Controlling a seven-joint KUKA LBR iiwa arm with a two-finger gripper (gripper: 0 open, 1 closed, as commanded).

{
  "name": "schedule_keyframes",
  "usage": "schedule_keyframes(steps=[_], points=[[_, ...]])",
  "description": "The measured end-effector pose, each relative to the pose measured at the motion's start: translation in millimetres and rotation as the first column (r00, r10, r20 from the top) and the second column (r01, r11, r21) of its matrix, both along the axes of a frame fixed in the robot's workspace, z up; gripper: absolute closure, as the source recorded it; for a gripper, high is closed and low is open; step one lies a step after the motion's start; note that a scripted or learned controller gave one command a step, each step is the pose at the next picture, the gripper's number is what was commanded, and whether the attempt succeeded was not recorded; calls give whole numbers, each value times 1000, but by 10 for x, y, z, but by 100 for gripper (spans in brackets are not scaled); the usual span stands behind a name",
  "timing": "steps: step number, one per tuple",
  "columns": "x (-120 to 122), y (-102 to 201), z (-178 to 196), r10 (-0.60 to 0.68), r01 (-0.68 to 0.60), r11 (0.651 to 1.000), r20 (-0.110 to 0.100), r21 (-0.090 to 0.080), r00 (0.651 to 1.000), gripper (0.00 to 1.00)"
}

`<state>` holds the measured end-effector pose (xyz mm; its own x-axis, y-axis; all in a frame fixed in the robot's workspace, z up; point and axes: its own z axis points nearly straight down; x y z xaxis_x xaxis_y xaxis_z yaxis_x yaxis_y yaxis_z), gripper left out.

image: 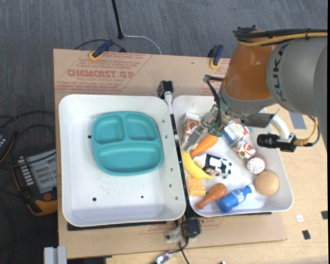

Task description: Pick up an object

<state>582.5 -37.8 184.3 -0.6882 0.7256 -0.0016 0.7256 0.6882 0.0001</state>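
Camera view, "CHEMCAST GP" printed on board point(102, 73), tool point(213, 124) over carrot point(204, 144), grip state unclear.

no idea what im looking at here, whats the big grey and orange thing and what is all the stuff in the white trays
This is one picture from a camera fixed above a workbench, looking down at a slant. The big grey and orange thing is a robot arm reaching in from the right. Its tool, the part meant to grasp, hangs low over the right bin, just above an orange carrot. I cannot tell whether it is holding anything.

The right bin holds small toys and play food: the carrot, a yellow banana, a black and white cow figure, a blue bottle, a tan ball and a few more. The left bin holds a teal divided plate. The arm's job is to pick up one object.
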Motion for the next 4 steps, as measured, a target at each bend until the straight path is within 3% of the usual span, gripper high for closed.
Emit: schedule_keyframes(steps=[4], points=[[0, 0, 0, 0, 0, 1000, 0, 0, 1000, 0]])
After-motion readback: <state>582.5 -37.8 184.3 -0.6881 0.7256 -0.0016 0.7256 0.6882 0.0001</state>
